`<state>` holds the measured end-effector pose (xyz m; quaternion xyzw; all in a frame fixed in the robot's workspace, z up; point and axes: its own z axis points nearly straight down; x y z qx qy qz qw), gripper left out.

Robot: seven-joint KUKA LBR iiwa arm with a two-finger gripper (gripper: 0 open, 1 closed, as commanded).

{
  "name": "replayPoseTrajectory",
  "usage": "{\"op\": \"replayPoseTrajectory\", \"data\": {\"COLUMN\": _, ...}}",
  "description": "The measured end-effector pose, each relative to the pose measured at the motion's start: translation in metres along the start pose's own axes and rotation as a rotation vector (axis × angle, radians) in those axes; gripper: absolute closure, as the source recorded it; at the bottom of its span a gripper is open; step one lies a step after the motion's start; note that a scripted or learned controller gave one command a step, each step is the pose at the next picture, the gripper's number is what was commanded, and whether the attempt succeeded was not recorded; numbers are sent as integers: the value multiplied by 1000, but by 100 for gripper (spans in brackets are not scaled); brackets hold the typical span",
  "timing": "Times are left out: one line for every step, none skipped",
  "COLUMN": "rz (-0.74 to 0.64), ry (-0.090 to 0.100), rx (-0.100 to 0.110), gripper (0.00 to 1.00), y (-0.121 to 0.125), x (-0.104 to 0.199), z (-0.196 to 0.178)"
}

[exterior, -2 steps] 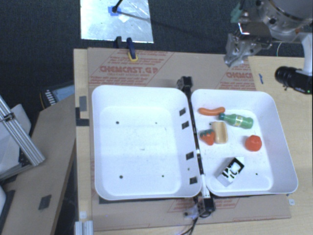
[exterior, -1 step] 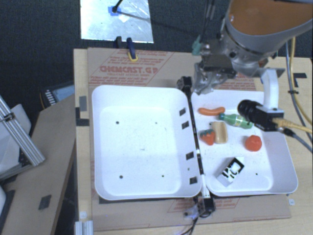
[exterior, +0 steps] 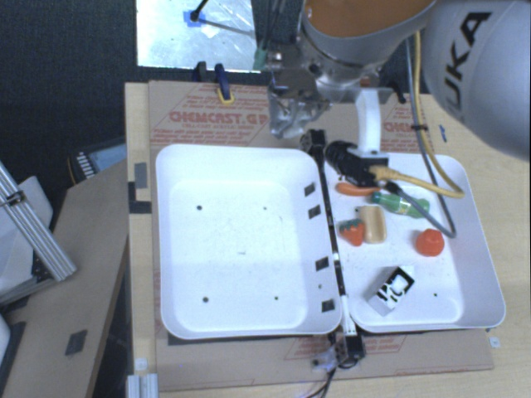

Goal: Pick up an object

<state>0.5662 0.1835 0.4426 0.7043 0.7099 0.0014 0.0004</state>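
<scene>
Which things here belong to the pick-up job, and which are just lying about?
Job:
- pincer, above the bins' far edge
- right bin, holding a red ball, green marker, tan block, black-and-white box

Lying about:
- left bin
- cardboard sheet
- blue clamp
- aluminium rail

Below the grey, orange-banded arm (exterior: 365,15), white bins (exterior: 241,305) hold a red ball (exterior: 429,242), green marker (exterior: 400,203) and black-and-white patterned box (exterior: 392,288).
</scene>
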Motion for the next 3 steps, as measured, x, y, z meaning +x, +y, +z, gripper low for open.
{"op": "replayPoseTrajectory", "data": {"rz": 1, "ry": 1, "rx": -5, "gripper": 100, "y": 64, "x": 43, "z": 21}}
{"op": "replayPoseTrajectory", "data": {"rz": 1, "ry": 3, "rx": -11, "gripper": 100, "y": 91, "x": 51, "z": -79}}
{"op": "replayPoseTrajectory", "data": {"rz": 6, "ry": -3, "rx": 11, "gripper": 100, "y": 45, "x": 50, "z": 47}}
